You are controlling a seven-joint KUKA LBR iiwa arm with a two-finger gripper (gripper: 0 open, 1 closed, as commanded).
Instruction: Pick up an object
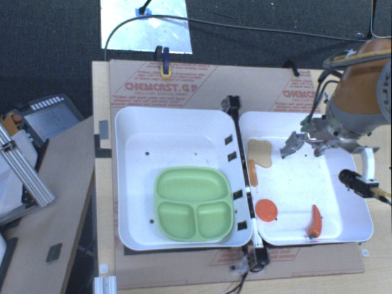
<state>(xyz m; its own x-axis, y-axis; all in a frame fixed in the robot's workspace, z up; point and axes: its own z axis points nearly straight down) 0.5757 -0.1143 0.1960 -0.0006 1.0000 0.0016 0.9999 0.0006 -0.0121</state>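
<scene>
The hand (305, 142) is seen open and holding nothing above the right white bin (361, 219); a small orange plastic carrot (314, 222) lies near its front wall; judged light, stiff, slippery, best gripped mid-body.

A dark carpeted floor (49, 35) surrounds the wooden bench (101, 90). Behind the bench, a shiny metal sheet (147, 17) lies on that carpet, with a black cable (122, 26) curling over it. Left of the bench stands a lower tan table (46, 195) carrying an aluminium rail (24, 170).
</scene>
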